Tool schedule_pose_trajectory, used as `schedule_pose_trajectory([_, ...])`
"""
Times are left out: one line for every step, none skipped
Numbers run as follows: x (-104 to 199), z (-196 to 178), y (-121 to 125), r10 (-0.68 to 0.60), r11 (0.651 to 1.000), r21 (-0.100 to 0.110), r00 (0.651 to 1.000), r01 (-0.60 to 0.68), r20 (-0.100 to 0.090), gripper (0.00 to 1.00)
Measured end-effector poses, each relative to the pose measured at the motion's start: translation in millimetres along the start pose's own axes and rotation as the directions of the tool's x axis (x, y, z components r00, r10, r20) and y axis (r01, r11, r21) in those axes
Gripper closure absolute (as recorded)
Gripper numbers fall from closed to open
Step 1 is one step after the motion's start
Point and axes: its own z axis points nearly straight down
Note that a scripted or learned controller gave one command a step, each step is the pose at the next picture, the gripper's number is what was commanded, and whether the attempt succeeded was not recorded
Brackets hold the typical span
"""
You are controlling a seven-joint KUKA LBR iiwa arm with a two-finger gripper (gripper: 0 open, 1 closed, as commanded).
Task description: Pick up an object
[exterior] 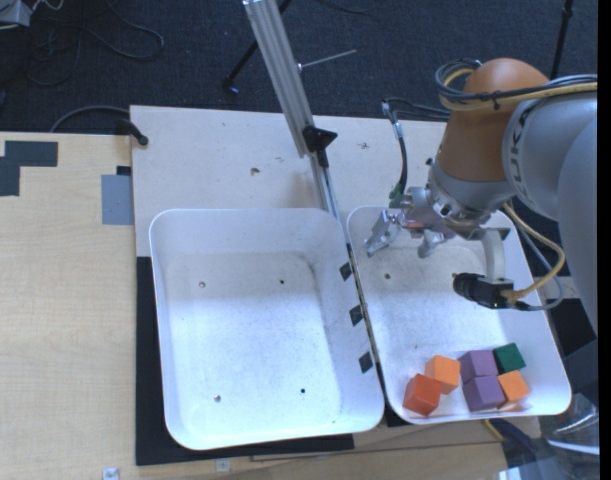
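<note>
**Blocks clustered in the right bin's near corner, end effector open above its far end**

Blocks lie together in the right bin point(385, 318), in its near right corner: a red-orange block point(421, 394) nearest the bin's middle, an orange block point(443, 371) touching it, two purple blocks point(480, 379) side by side, a green block point(509, 357) at the far right of the group, and another orange block point(514, 387) just beside the purple ones. The end effector point(401, 238) hangs over the far end of the same bin, well apart from the blocks, its fingers spread and nothing between them. The arm point(525, 138) reaches in from the right edge of the worktop point(215, 158). The left bin point(175, 268) sits beside the right one, their rims touching along a divider point(353, 298).
</note>
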Motion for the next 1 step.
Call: schedule_pose_trajectory([-67.7, -42.9, -32.6, 0.006, 1.000, -0.010, 1.000, -0.006, 0.003, 0.00])
